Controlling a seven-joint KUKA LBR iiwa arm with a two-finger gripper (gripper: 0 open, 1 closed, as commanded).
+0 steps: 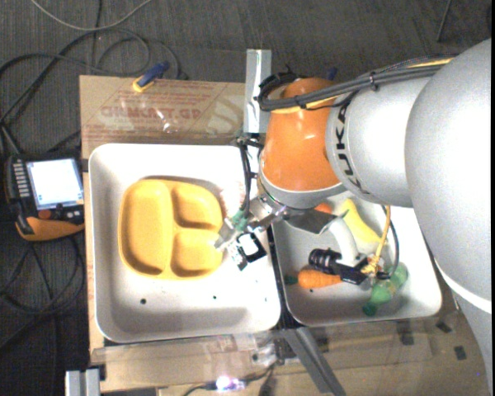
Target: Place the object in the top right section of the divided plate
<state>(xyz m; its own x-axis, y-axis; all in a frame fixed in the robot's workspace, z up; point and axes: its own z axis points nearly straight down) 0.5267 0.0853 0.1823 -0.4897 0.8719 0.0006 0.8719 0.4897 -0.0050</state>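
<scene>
1. Camera view, nearest part: a carrot (315, 280) lies in the near half of the right bin (421, 304), its orange body pointing left. Green leafy pieces (386, 287) lie to its right in the same bin.
2. A little farther back in that bin, a white-and-yellow thing (359, 225) lies partly under the arm (396, 139). I cannot tell what it is.
3. The left bin (148, 308) stands just beside the right one on the surface, and its near half is bare white.
4. The hand (233, 236) hangs over the left bin at the right rim of the divided plate (148, 221), about level with the ridge between the plate's two right sections. Whether the hand is open or closed cannot be told, nor whether it carries anything. A small green bit (241, 219) shows on its far side, and it may belong to the hand or be a separate thing.
5. The yellow plate lies flat in the far middle of the left bin. It has one large section on the left and two smaller ones on the right, the far right section (194, 206) being just left of the hand.
6. The arm's orange band (301, 151) sits over the gap between the bins.
7. Beyond the left bin lies a cardboard sheet (165, 114) with a blue-and-yellow thing (148, 75) at its far edge.
8. Left of the bins, a handheld unit with a lit screen (51, 184) rests on the floor, and cables (66, 23) trail at the far left.
</scene>
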